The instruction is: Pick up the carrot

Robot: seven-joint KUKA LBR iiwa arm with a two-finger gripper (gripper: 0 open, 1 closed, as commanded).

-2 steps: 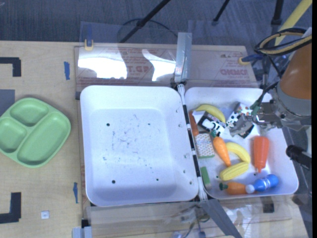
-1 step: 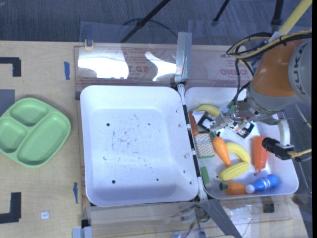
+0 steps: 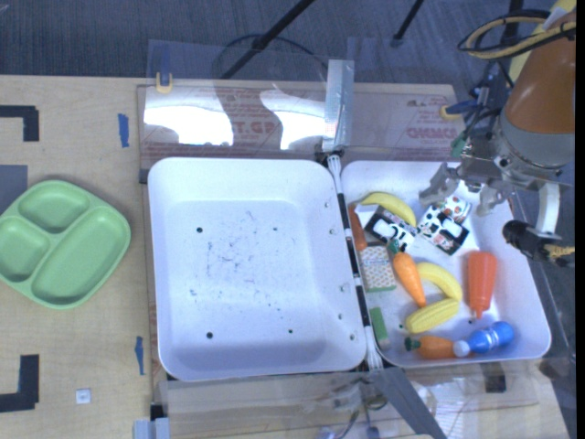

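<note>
Carrot (image 3: 409, 278) seen lying in right bin (image 3: 535, 286), tip toward near edge, flanked by patterned pad (image 3: 376, 268) and yellow bananas (image 3: 437, 293). Orange bottle (image 3: 480, 283) and blue-capped bottle (image 3: 486, 338) noted further right. Gripper (image 3: 464, 193) seen above bin's far side, fingers spread apart, nothing between them. Arm cut off at right edge. Left bin (image 3: 247, 263) and green divided plate (image 3: 60, 242) on bench (image 3: 64, 117).

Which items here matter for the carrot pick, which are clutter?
Job: carrot; gripper; right bin.
Clutter: bananas; orange bottle; blue bottle; green tray; left bin.
</note>
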